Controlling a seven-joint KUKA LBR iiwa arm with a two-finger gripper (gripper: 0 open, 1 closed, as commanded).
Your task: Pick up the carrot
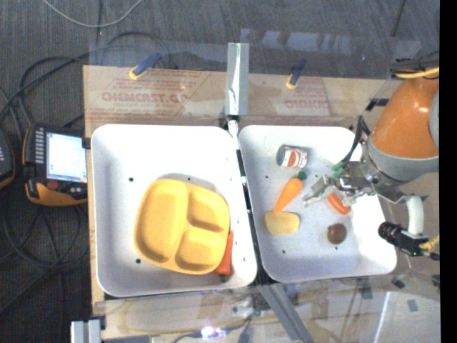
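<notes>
Camera view: I see the carrot (289,193) lying in the right bin (371,259), tip toward the yellow lump (283,223). The gripper (321,189) hovers just right of the carrot; I cannot tell its opening. A small can (292,156) sits just above the carrot.

Arm (407,127) cut off at the right edge, gripper (323,188) fingers too small and blurred to read, orange piece (226,257) half tucked under yellow plate (183,225), small can (292,156) label unreadable
</notes>
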